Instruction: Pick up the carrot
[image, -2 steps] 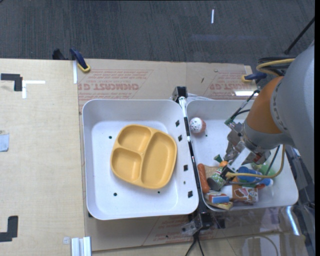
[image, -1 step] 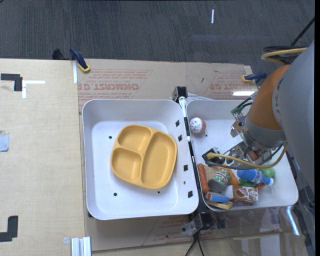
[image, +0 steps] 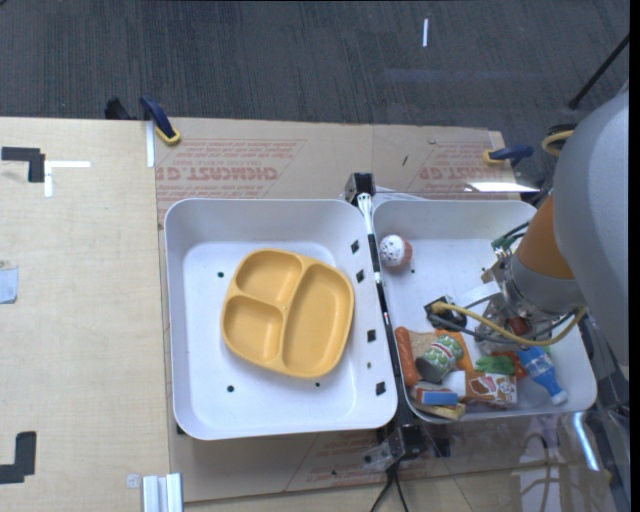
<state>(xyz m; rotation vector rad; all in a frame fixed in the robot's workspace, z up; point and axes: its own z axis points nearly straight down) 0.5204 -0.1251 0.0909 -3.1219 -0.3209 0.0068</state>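
The carrot (image: 404, 358) is a slim orange piece lying lengthwise against the left wall of the right bin (image: 450, 235), near its front. My gripper (image: 495, 325) hangs low over the middle-right of that bin, above a heap of small items and to the right of the carrot. The wrist and its cables cover the gripper's tip. Nothing can be seen held in it.
Beside the carrot lie a green-and-orange packet (image: 441, 352), a white piece (image: 456, 382), a blue-and-yellow item (image: 437, 398), a red-and-white packet (image: 493, 388) and a blue bottle (image: 545, 376). A small white ball (image: 394, 250) sits at the back left. The left bin (image: 190, 300) holds a yellow divided plate (image: 288, 312).
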